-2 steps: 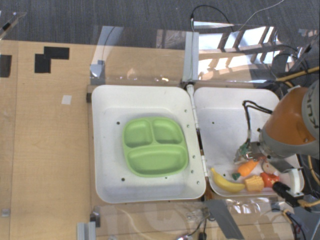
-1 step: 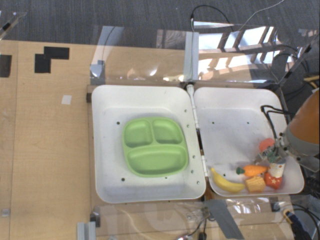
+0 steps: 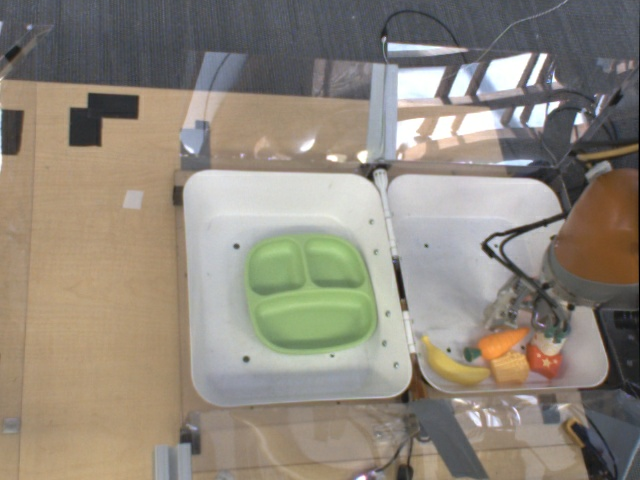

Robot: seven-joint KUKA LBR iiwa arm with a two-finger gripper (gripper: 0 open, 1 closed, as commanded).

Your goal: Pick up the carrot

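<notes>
Surface (image 3: 90, 298): pale wood, carrying two shallow white bins side by side, a left bin (image 3: 215, 368) and a right bin (image 3: 450, 218).

Arm (image 3: 600, 238): one, grey with an orange band, reaching in from the right over the right bin's near corner.

Green tray (image 3: 310, 293): one, three compartments, lying in the middle of the left bin, nothing in it.

Hand (image 3: 528, 313): one, low over the cluster of toy food, just above and behind the carrot. Too small and cluttered with cable to make out; I cannot tell whether it is apart or together, and nothing shows clamped in it.

Toy food, all crowded in the right bin's near corner:
- banana (image 3: 452, 363), one, yellow, curved, leftmost.
- carrot (image 3: 502, 343), one, orange, lying tilted between banana and tomato, directly under the hand.
- Orange-yellow block (image 3: 510, 369), one, touching the carrot's near side.
- Tomato (image 3: 546, 358), one, red with a pale top, just right of the carrot.

Risks, my reading: the pieces sit so tight that a descent could catch the block or tomato instead, or pinch two together. The carrot's taper and slant may let it slip out on closing. The bin wall close by leaves little room, and a nudge could shove the carrot under its neighbours.
</notes>
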